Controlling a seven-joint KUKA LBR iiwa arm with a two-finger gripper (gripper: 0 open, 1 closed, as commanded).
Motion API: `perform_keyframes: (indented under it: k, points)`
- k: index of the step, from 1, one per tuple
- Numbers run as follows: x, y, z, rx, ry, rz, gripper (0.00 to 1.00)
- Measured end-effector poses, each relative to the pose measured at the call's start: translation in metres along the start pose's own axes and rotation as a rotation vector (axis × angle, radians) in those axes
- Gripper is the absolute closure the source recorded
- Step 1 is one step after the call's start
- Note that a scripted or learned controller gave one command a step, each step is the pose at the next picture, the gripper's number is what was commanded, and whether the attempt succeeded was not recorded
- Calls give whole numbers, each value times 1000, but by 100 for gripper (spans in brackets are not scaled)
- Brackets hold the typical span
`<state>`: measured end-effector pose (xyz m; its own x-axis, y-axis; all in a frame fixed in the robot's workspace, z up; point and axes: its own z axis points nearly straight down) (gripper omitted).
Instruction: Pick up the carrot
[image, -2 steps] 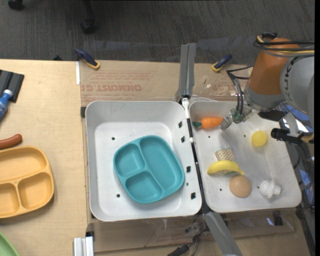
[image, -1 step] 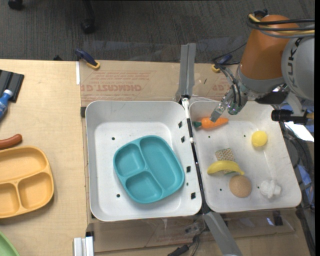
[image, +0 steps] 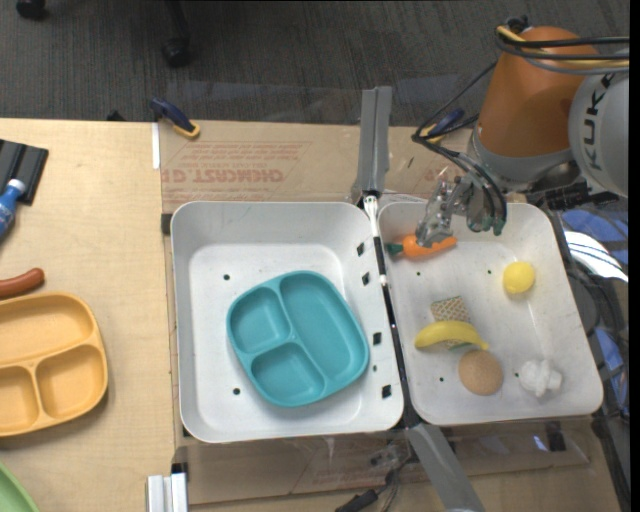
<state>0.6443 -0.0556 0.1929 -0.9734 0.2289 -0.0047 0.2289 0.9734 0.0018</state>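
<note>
Even, fairly bright overhead light fills the scene, so the two white bins (image: 190, 330) look clean and slightly washed out, and the things in them cast only short, soft shadows. The teal plate (image: 297, 338) and the orange band (image: 530, 85) on the arm show mild sheen, with brighter glare at the far right edge. Focus is soft and a little grainy overall; the printed letters on the cardboard (image: 240, 165) are blurred, and the floor at the top is dim.
</note>
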Motion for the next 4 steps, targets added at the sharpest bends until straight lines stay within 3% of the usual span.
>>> perform_keyframes:
  k: [1,2,3,4]
  points:
    - [21,69,-3,-1,2,-410,100]
    - [28,54,-3,-3,2,-938,100]
    - [83,5,-65,-1,0,-931,100]
    - [13,19,-40,-3,0,-1075,100]
